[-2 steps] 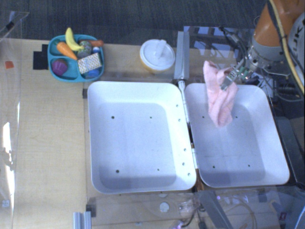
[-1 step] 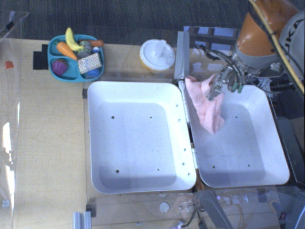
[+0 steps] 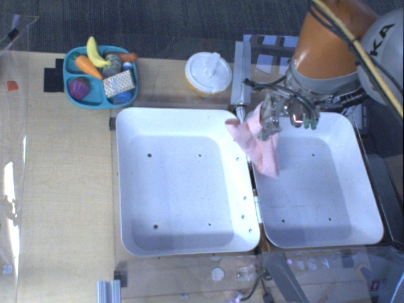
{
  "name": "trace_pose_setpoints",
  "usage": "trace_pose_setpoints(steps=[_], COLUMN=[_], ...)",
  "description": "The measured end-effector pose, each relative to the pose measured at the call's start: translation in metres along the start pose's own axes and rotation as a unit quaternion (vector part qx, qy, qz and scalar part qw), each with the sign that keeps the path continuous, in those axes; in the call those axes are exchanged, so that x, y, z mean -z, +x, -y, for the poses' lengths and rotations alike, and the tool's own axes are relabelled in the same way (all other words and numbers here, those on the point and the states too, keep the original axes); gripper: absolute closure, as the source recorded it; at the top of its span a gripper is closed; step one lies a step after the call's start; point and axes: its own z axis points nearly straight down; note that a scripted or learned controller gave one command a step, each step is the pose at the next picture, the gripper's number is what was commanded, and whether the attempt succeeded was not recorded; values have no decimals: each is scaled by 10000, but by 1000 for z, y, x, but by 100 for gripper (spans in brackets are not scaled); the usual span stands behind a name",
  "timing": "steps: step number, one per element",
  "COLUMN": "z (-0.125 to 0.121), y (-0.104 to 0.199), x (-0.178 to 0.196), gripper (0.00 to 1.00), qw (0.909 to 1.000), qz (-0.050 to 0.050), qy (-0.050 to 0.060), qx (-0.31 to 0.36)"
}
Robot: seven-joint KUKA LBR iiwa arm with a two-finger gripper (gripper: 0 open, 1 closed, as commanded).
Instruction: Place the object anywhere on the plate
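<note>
I see the gripper (image 3: 270, 120) over the right bin's (image 3: 328, 188) top-left corner, its fingers closed on the upper part of a pink cloth (image 3: 260, 145) — the cloth hangs from them and drapes across the divide toward the left bin (image 3: 177, 188). The blue plate (image 3: 68, 81), loaded with toy food, sits on the bench near its top-left corner — well apart from the cloth.

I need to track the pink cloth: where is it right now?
In the camera view the pink cloth hangs at the right bin's upper-left corner, beside the divide from the left bin, just under the gripper.
</note>
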Motion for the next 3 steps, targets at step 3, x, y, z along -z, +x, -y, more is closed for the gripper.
trace_pose_setpoints(steps=[3], z=[-146], y=[60], x=[5], gripper=[100], qw=[9998], qz=[-9], qy=[-2], qx=[186])
